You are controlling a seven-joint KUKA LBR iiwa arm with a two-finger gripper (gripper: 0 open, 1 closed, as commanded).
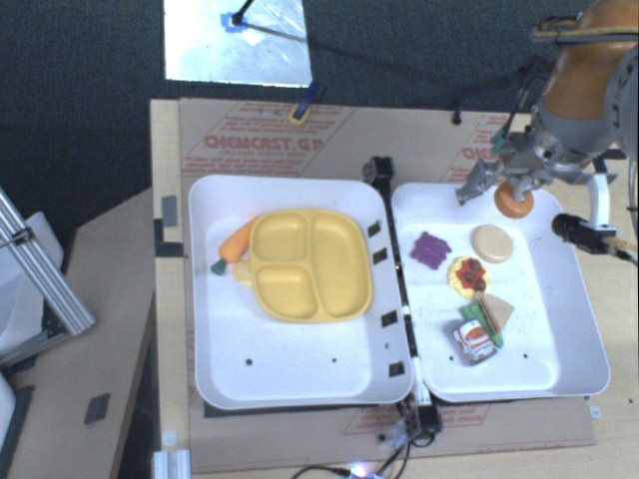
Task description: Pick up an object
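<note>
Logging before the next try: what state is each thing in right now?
Grey two-finger claw: over the right bin's far edge, at an orange round piece.
Orange round piece: under the claw.
Yellow divided plastic plate: flat in left bin.
Orange toy carrot: lying beside plate.
Purple toy: lying loose.

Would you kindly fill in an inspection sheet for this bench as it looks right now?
Surface: two white bins, left bin and right bin, side by side.
Job's things: purple piece, beige disc, pizza slice, sandwich, small carton, orange piece.
Clutter: yellow divided plate with carrot beside it.
Hand: hand above the orange piece; grip unclear.
Cables: black cable at front edge.
Surroundings: shiny sheet behind bench.
</note>
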